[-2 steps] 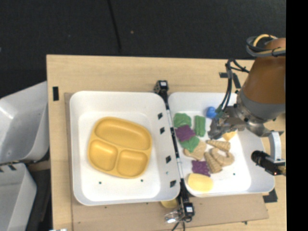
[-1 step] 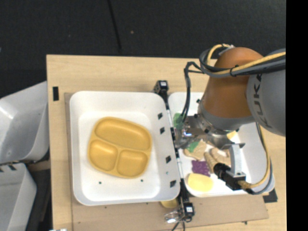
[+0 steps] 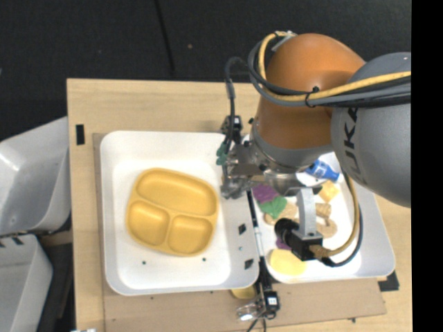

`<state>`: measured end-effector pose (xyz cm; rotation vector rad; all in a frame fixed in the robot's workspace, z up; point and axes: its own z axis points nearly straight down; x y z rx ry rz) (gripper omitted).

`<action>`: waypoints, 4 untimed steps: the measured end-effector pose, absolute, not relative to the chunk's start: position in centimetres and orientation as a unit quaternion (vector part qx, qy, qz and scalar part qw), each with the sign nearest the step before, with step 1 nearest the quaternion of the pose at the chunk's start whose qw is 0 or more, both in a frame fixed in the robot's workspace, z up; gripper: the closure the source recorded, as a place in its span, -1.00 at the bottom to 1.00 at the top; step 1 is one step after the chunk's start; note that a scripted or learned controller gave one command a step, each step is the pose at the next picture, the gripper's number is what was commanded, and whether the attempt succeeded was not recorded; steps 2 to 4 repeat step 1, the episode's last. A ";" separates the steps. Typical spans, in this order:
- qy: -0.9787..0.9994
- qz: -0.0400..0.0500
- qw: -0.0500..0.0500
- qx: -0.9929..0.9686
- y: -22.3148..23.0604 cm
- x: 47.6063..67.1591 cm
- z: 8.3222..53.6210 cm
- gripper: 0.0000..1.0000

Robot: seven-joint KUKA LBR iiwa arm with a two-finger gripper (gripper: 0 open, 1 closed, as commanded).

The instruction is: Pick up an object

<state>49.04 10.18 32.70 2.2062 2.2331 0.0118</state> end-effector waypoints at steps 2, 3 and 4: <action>0.706 0.005 0.004 0.708 5.3 49.1 42.2 1.00; 0.706 0.005 0.004 0.708 5.3 49.1 42.2 1.00; 0.706 0.005 0.004 0.708 5.3 49.1 42.2 1.00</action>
